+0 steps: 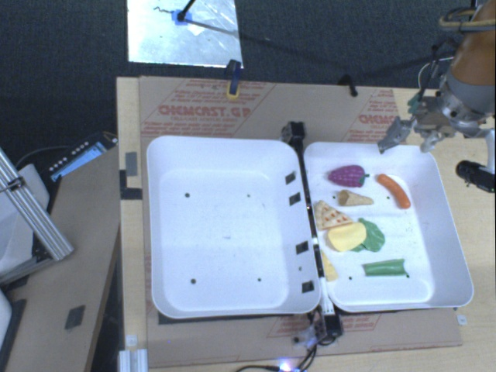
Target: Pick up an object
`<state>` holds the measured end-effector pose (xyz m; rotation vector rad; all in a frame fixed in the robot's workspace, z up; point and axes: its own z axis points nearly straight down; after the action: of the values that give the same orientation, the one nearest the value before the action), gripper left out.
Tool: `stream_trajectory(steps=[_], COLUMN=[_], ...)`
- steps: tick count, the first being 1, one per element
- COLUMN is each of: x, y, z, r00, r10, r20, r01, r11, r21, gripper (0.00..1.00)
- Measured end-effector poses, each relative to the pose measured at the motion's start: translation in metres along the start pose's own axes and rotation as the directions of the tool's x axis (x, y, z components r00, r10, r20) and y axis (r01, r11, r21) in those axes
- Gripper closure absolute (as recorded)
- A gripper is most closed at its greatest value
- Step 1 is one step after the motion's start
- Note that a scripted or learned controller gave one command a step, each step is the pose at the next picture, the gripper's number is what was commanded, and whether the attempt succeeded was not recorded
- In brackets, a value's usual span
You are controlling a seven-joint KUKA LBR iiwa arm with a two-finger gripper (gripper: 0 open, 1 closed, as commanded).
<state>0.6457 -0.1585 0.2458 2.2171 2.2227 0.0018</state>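
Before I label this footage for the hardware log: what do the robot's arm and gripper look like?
The arm enters at the upper right: an orange-tan rounded band above a grey metallic wrist. Dark cables loop along its left side. Below, the gripper is a pale grey metal assembly with angular finger pieces, sitting over the far edge of the right bin. No markings are legible.

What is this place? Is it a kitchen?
Probably a robot test lab, not a kitchen. A robot arm reaches over two white bins, and the food, like the orange carrot and purple eggplant, looks like toys.
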Motion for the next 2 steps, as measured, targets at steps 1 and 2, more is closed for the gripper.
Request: stream_trajectory(steps=[1, 2], x=[0.08, -0.054], y=[0.023, 0.023], z=[0.097, -0.065], r00=[1.0, 1.0], r10=[-0.009, 0.011], r20=[-0.005, 0.012], r01=[0.009, -0.011], r11=[1.0, 1.0], r21=[0.006, -0.018], gripper=[0.0, 0.0])
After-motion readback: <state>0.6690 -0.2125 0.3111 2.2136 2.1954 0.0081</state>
